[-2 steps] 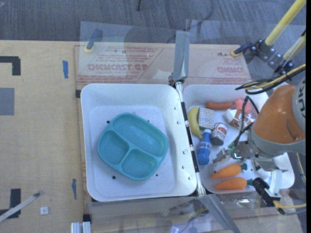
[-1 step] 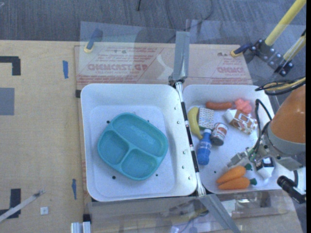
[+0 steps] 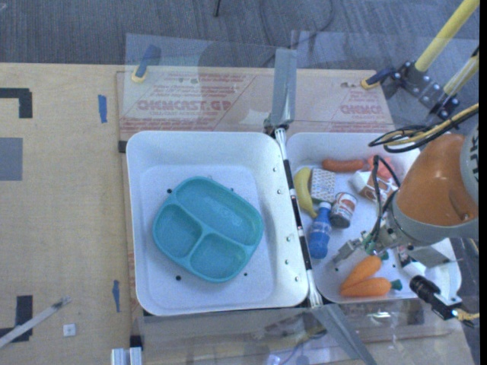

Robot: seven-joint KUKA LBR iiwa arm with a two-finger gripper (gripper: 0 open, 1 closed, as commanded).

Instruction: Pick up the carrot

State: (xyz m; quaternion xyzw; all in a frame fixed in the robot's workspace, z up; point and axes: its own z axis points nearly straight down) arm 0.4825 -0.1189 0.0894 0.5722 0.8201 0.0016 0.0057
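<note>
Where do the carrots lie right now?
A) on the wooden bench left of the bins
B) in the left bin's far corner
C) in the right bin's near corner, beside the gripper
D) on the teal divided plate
C: both carrots lie in the right bin at its near edge, just below the gripper; the teal divided plate sits in the left bin.

the arm (image 3: 437, 192) at the frame's right is grey with a broad, glossy orange band. black cables loop over its upper side. the gripper (image 3: 346, 253) is thin bare metal, with small green parts at its base.
</note>
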